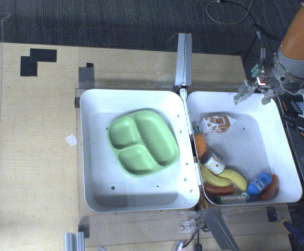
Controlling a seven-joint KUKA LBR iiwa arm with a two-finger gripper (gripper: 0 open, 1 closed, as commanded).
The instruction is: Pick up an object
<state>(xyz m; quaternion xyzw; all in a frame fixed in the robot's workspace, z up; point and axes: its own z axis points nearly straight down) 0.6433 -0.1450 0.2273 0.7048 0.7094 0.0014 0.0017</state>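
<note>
Tool [256, 92] hangs at the right bin's [293, 156] 1 o'clock rim, fingers spread, nothing gripped. Banana [226, 178] partly buried in clutter at 6 o'clock, arm cropped.

Arm [301, 33]: cut off by the top and right picture edges; only the orange band and grey wrist show.

Jaws: small and blurred at the right bin's [277, 140] far rim; whether open or closed cannot be told.

Banana [226, 179]: far end hidden under a white-and-yellow object [214, 163] of unreadable kind.

Red object [221, 189]: lies partly beneath the banana, along the right bin's near wall; identity unclear.

Blue object [258, 184]: blurred, overlaps a dark red piece [270, 187] in the bin's near right corner; neither can be identified.

Orange object [200, 143]: pressed against the bin's left wall, partly hidden by the divider rim.

Printed packet [216, 123]: label too small to read.

Desk [31, 166]: cut off at the left and bottom picture edges.
</note>
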